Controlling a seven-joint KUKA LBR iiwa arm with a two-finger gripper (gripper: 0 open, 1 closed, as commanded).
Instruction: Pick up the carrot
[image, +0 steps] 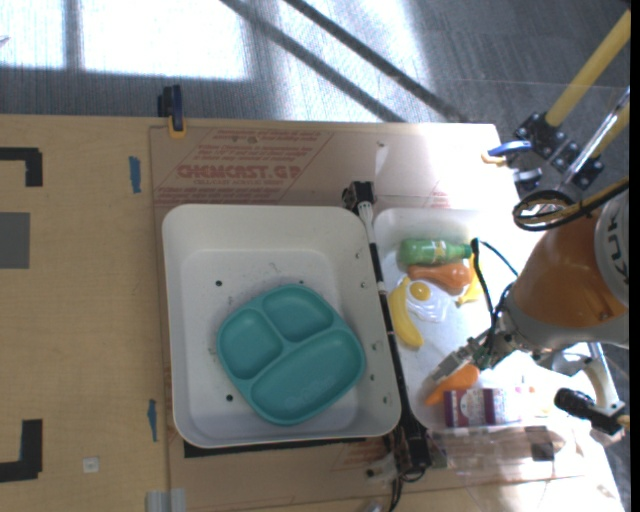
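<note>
you are looking at a small orange tapered plastic carrot (455, 379) lying in the right-hand shallow white bin (395, 222), toward that bin's near end, with its point angling down and away from the arm. the gripper (474, 352) is sitting just above and beside the carrot's thick end, touching or nearly touching it; the fingertips are too small and washed out for you to judge how they are set, so i cannot tell whether the carrot is caught. in my judgement the arm is coming in low from the right because the carrot is lying flat on the bin floor.

just beyond the carrot, nearer the front wall of this bin, a dark red and white can (473, 406) is lying on its side. farther up the bin from the carrot you are seeing a white fried egg toy with a yellow yolk (430, 301), a yellow plastic banana (402, 317) beside it, then another orange vegetable-like toy (445, 277) and a green plastic bottle shape (435, 250).

across the divider from the carrot, the left-hand white bin (190, 330) is holding one teal three-compartment plate (290, 352).

counting: two bins, one plate, one carrot, one can, one egg, one banana, one green piece, one other orange piece.
</note>
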